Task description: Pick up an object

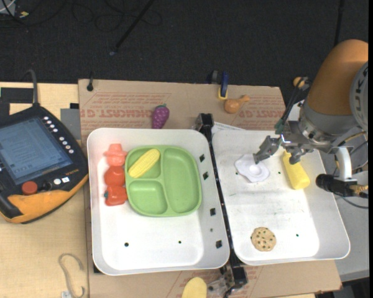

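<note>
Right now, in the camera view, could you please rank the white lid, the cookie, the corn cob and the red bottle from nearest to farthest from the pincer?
From the pincer:
1. White lid, just below it, right bin.
2. Cookie, right bin's near edge.
3. Corn cob, on the green tray, left bin.
4. Red bottle, left of the tray.

Both white bins look like smooth, slightly glossy plastic, as does the green divided plate. Matt printed cardboard lies beneath. The cookie seems rough-surfaced.
</note>
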Controlling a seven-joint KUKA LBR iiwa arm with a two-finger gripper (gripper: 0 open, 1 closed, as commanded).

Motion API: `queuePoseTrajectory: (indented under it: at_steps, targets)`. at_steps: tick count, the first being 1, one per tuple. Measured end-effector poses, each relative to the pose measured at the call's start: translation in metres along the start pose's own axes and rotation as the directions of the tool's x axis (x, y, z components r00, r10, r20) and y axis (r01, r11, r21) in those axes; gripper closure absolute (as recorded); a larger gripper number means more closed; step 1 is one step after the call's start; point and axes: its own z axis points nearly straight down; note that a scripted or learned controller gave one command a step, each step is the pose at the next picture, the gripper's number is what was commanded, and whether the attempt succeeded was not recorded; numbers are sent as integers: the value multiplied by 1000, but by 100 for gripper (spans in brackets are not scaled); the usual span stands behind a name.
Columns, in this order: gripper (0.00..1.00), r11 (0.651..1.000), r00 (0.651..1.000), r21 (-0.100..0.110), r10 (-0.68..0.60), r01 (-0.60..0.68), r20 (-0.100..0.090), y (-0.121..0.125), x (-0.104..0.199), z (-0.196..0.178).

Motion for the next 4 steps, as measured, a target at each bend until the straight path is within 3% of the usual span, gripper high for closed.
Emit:
queuePoseTrajectory:
  at_steps: [1, 3, 4]
  targets:
    - [0, 1000, 1000, -13, -2, 2, 2, 3, 0, -8]
    - [0, 1000, 1000, -8, 2, -2, 0, -8, 17, 103]
    - [0, 1000, 1000, -11, 1, -1, 2, -9, 17, 119]
